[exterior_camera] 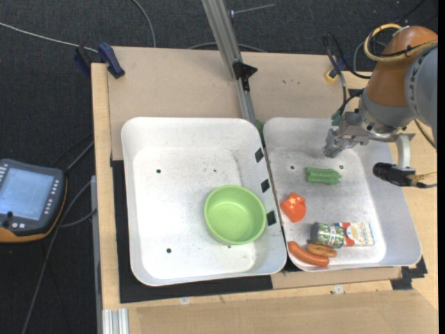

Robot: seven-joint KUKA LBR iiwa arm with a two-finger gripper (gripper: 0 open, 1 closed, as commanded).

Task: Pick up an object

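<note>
The arm (400, 75) comes in from the right side of the camera view, above the far right corner of the desk (181, 82). Its orange band sits at the top, near the far edge, and the grey wrist below it bends down and to the left, toward the right bin (386, 207). At the end of the wrist the tool (335, 148) points downward over the far part of this bin. It is low, close to the white floor of the bin, but I cannot tell if it touches it. How far the tool is open I cannot tell, because it is small and grey in the view. I see no object between its tips.

The nearest object is a green vegetable (322, 176), lying flat just in front of the tool, a little toward the near side, apart from it. Nearer to the camera, by the wall between the bins, lies a small orange-red pepper (294, 207). Along the near edge of the right bin are a sausage (308, 255) and a small packet (342, 234) with a green, red and white label, close beside each other.

In the left bin (160, 152) a light green bowl (235, 215) stands upright, near its right wall.

A pendant with a screen (26, 199) lies on the floor at the left.
</note>
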